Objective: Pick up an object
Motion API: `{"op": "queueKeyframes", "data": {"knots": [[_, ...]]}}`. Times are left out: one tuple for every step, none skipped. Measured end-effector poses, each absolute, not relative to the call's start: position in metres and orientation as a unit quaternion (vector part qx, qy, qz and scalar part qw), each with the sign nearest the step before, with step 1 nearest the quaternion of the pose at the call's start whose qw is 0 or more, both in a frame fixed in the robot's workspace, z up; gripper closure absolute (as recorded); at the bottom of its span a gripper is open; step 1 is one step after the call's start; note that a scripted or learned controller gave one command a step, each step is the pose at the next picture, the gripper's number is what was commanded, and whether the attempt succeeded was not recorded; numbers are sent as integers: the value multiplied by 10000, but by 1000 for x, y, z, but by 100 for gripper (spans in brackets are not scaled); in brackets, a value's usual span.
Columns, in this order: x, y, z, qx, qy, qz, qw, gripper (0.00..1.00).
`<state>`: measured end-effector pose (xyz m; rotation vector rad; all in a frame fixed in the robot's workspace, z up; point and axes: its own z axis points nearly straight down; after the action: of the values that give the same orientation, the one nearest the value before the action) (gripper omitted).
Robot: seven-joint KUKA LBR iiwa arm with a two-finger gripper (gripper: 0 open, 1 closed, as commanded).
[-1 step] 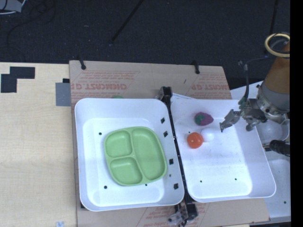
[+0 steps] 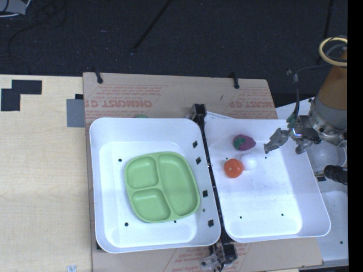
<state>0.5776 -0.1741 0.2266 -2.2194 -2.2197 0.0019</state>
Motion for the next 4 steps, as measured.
{"op": "queueKeyframes", "data": {"knots": [[584,-175,181,-7071,-7071,16,25,0],[575,-172,119,-7071,-7071,21,40,0],[575,-171,86,-7074,-7068,12,22,0],[575,-171,98,-7082,-7060,8,17,100]]}}
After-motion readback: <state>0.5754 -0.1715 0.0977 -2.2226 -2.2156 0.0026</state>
